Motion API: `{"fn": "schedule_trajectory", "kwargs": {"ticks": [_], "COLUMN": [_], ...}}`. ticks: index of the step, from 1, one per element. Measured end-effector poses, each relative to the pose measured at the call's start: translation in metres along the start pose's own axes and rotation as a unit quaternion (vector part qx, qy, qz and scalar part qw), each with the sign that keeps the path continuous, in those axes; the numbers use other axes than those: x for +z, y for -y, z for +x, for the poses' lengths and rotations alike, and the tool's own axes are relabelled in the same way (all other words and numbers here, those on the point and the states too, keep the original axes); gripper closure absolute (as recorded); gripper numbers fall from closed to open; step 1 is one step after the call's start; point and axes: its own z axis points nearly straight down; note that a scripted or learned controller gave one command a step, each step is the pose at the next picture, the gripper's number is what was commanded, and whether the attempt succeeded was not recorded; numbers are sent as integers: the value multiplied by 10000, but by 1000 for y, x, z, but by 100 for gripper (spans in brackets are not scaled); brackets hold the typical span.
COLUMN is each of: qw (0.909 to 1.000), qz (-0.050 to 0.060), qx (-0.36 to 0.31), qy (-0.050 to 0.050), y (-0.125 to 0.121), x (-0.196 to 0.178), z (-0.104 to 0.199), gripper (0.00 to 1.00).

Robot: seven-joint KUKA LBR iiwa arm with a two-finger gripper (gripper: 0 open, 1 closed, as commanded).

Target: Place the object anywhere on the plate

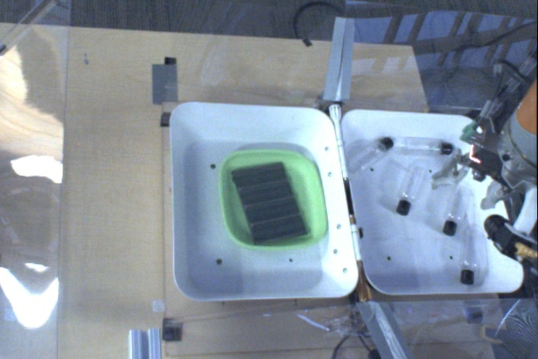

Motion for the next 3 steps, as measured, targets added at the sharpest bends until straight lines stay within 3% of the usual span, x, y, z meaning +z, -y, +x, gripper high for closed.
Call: {"fn": "schedule_trajectory", "kwargs": {"ticks": [1, 2, 3], "qw": [10000, 9999, 9987], "qz": [-28, 12, -13], "qx": [-41, 160, 513], "qy": [3, 2, 4], "y": [-19, -4, -25], "x": [-111, -26, -74], "z": [-38, -10, -51], "gripper": [0, 0, 0]}}
